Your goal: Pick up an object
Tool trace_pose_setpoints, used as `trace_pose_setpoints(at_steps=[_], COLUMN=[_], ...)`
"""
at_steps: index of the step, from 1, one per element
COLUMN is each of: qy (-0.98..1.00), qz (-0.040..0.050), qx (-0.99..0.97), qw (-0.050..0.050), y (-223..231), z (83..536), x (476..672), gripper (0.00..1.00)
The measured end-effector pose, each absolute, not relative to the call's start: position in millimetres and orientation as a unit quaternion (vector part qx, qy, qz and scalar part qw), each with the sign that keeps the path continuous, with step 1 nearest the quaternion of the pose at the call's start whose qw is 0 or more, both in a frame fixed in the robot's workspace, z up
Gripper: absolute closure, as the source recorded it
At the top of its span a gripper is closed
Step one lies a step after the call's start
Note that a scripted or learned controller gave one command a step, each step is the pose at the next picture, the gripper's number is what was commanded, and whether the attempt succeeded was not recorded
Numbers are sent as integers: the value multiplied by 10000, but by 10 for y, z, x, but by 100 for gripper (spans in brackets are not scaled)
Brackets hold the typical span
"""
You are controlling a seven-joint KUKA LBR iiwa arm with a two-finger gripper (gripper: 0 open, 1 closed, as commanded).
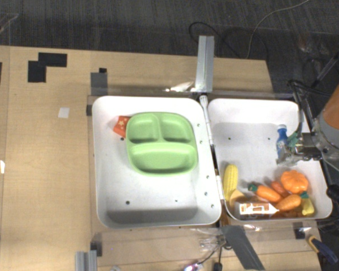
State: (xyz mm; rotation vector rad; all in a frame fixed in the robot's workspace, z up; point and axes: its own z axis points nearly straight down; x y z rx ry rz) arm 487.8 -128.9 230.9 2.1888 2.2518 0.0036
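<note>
1. Red item (120,126) at nine o'clock of green tray (160,142), mostly hidden beneath it.
2. Arm (337,117) cut off at right edge.
3. Jaws' state untellable, blurred beside blue object (281,139).

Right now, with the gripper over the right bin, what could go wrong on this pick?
1. The gripper sits by the right bin's wall, near a blue object; a descent here may clip the wall.
2. The toys, a corn cob, carrots and an orange piece, are packed together at the near edge, so it may grab two or push them apart.
</note>
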Motion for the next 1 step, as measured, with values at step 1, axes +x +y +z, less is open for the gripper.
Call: trace_pose_setpoints(at_steps=[1], qy=[6283], qz=[8], qx=[7780], qw=[-6], y=[-1241], z=[1873], x=[4872], gripper=[100])
